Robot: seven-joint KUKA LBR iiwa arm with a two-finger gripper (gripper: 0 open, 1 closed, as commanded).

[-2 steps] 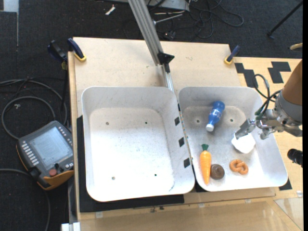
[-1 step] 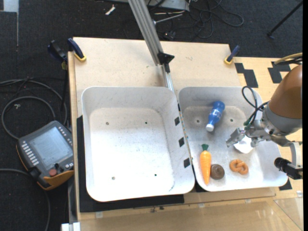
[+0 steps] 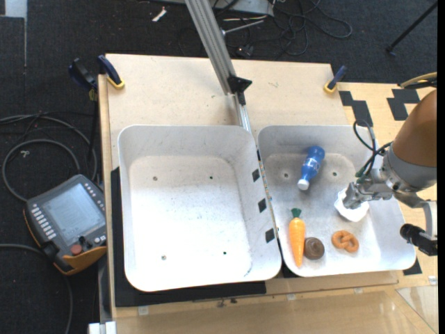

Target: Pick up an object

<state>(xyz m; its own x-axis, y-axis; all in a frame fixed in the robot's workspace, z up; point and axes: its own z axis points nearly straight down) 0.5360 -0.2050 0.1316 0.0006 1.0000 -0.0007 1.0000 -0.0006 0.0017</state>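
Note:
The right bin holds a blue and white bottle lying on its side, an orange carrot with a green top, a small brown round object, a tan pretzel-shaped piece and a white object near the right wall. My gripper comes in from the right and sits low directly over the white object, touching or nearly touching it. Its fingers are hidden by the wrist body.
The left bin lies beside the right one, split from it by a ridge with black marks. A slanted metal pole crosses above the bench's back. A teach pendant lies on the floor at left.

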